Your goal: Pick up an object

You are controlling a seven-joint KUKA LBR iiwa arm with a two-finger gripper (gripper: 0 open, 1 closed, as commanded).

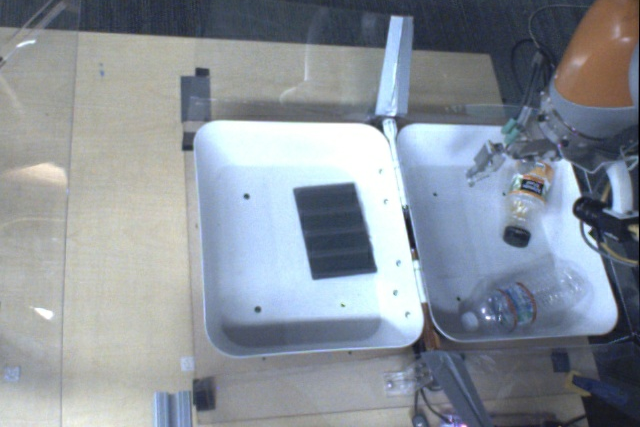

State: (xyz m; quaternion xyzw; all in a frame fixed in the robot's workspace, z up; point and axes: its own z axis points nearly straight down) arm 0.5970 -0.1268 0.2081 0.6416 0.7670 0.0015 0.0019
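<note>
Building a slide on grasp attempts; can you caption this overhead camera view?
Gripper poised over right bin beside small bottle; clear plastic bottle nearby, dark ribbed block in left bin.

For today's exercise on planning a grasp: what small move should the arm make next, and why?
Probably a short shift toward the small bottle and down over it. The gripper hangs above the right bin, up and left of that bottle, with nothing seen between its fingers.

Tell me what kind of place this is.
Most likely a robotics lab set up for grasping trials. Two shallow white bins, left and right, sit side by side on a wooden bench, a robot arm reaches in over the right bin, and loose cables trail beside it.
</note>
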